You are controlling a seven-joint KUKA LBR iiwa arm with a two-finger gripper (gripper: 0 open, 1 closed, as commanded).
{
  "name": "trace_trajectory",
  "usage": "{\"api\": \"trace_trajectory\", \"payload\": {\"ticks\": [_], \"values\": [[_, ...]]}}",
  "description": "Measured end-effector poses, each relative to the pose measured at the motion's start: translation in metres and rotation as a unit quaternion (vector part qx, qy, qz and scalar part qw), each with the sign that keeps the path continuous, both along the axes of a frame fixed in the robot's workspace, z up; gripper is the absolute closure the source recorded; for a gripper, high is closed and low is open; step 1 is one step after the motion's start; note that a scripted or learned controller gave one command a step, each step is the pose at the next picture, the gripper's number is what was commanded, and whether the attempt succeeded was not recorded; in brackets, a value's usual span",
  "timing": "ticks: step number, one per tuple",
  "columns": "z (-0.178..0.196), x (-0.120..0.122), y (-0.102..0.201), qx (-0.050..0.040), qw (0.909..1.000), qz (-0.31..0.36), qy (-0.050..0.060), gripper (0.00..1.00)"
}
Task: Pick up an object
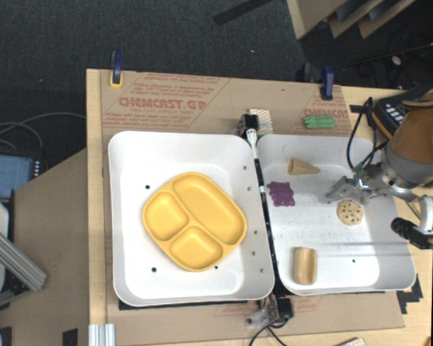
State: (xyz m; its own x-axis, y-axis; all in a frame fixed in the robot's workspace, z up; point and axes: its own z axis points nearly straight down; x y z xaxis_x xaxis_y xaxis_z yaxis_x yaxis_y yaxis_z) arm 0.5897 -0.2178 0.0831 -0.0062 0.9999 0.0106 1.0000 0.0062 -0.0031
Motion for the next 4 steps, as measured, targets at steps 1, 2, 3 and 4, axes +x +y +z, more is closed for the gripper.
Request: {"api": "trace_trajectory", "payload": {"ticks": [1, 2, 3, 4], "values": [[0.125, -0.113, 0.0, -0.0065, 1.0, -0.005, -0.004, 0.0], [0.012, -0.098, -0.003, -0.0038, 1.0, -0.002, -0.002, 0.0], [0.0, -0.041, 0.0, 0.0, 1.0, 0.0, 0.0, 0.0], [0.012, -0.042, -0.004, -0.0049, 1.0, -0.002, -0.002, 1.0]]}}
